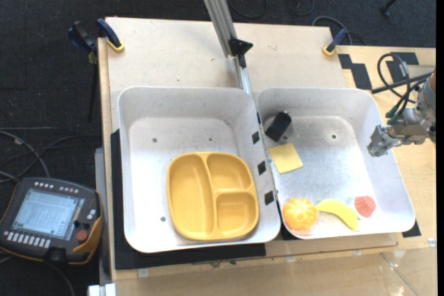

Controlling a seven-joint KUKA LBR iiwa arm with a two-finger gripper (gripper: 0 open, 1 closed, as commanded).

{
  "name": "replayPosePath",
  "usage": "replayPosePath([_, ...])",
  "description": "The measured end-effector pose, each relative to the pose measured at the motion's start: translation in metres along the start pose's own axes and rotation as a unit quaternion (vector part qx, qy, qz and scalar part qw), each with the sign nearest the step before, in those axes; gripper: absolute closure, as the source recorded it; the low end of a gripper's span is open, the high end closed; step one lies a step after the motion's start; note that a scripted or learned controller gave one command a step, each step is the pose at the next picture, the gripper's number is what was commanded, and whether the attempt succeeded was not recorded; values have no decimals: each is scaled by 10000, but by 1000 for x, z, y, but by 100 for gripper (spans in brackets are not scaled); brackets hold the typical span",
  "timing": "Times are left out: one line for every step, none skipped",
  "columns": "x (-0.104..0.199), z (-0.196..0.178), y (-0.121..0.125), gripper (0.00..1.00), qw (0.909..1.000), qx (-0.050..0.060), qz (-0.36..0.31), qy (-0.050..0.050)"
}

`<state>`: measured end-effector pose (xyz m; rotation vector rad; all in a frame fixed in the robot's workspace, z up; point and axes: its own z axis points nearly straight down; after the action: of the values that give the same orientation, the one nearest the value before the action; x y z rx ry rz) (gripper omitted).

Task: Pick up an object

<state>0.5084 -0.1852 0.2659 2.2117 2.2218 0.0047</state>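
Observation:
The right bin [326,104] holds an orange [300,213] at its front left, a yellow banana [340,212] beside it, and a small red piece [365,204] to the banana's right. A flat yellow square [286,158] lies nearer the middle, with a black block [278,125] just behind it by the dividing wall. My gripper [380,143] hovers at the right bin's right rim, well away from all of these objects, with nothing seen in it.
A yellow divided plate [212,196] lies in the left bin [146,114]. A metal pole [216,3] slants over the bench behind the bins. Clamps [111,37] sit at the board's back corners. A teach pendant [48,216] rests at the left.

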Motion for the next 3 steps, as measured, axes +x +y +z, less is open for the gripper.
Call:
replayPosePath([0,-19,1,100,10000,17,5,4])
replayPosePath([57,-20,1,100,10000,34,-18,19])
replayPosePath([100,-9,-1,100,10000,40,-12,18])
